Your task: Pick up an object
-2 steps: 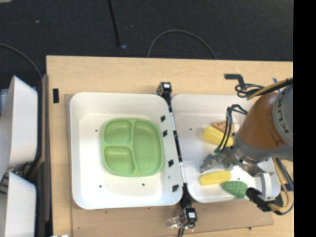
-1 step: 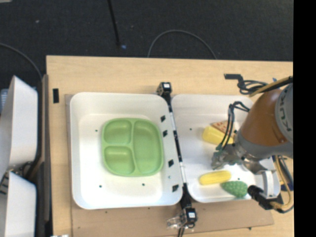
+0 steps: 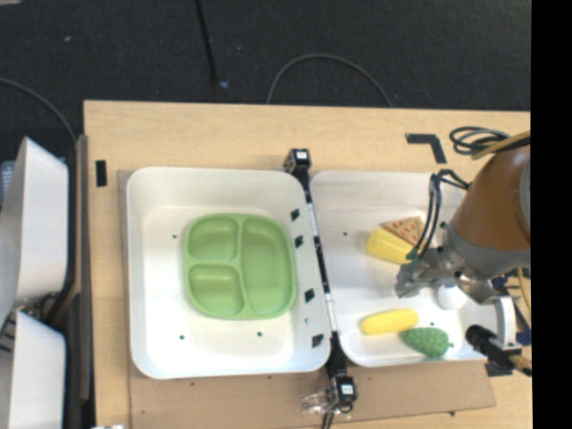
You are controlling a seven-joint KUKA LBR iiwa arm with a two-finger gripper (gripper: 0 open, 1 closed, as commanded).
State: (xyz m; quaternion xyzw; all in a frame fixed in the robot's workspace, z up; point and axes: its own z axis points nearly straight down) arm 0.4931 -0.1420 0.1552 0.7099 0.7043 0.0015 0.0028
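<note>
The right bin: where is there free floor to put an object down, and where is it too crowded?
In the right bin, bare floor lies along the divider side, left of the yellow block and above the yellow corn-like piece. The near right corner is crowded: the gripper, that piece and the green toy sit close.

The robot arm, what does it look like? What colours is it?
The arm is fat and rounded, with a shiny orange-brown band on top and a grey part just beneath it. Thin black cables loop down along its side. At the bottom sits the end effector, made of small grey metal pieces. It is too blurry to make out any markings on it.
</note>
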